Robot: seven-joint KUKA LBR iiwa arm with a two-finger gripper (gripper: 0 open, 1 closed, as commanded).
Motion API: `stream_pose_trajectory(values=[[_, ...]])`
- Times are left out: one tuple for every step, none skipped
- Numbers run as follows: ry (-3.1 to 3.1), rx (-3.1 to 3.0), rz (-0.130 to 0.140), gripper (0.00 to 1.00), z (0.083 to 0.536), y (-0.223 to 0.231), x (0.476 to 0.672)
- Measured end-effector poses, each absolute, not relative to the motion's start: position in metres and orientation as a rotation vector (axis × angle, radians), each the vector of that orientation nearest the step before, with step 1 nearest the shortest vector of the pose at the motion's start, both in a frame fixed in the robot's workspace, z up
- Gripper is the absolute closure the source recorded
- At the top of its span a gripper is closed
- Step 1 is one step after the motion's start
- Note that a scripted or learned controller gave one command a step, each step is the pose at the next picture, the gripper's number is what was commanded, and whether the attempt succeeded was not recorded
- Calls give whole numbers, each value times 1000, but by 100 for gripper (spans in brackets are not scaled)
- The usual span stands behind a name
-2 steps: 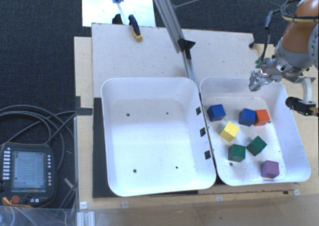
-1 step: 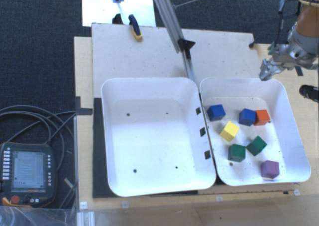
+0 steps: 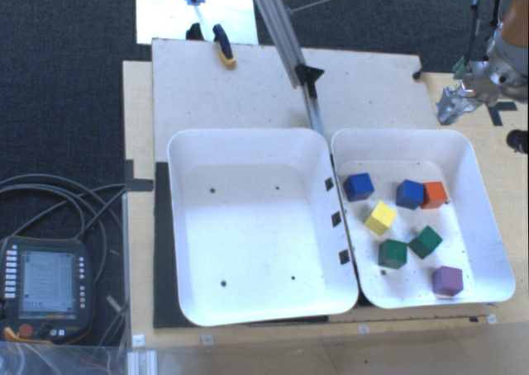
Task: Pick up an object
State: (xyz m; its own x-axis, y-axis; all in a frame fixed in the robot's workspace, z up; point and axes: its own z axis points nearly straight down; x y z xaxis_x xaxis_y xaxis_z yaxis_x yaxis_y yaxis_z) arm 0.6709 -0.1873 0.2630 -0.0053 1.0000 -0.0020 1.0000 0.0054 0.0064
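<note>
Right bin (image 3: 483, 200) with seven cubes: two blue cubes (image 3: 358, 186) and (image 3: 409, 193), orange cube (image 3: 435, 193) touching the second, yellow cube (image 3: 381, 217), two green cubes (image 3: 393, 253) and (image 3: 426, 241), purple cube (image 3: 447, 280). Left bin (image 3: 248, 225) beside it on the surface (image 3: 364, 84). Tool (image 3: 453, 106) above the right bin's far corner, arm cut off at the edge; impossible to tell its opening, nothing visibly held.

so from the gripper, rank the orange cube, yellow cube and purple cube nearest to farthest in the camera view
Gripper hangs above the right bin's far right corner.
1. Orange cube, far right of the bin, beside a blue one.
2. Yellow cube, mid-bin, toward the left wall.
3. Purple cube, near right corner.
</note>
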Motion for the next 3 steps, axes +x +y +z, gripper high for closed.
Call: stream_pose_trajectory(values=[[2232,2209,4,100,260,-133,670],[2232,2209,5,100,263,-87,664],[2233,2212,2,100,251,-41,648]])
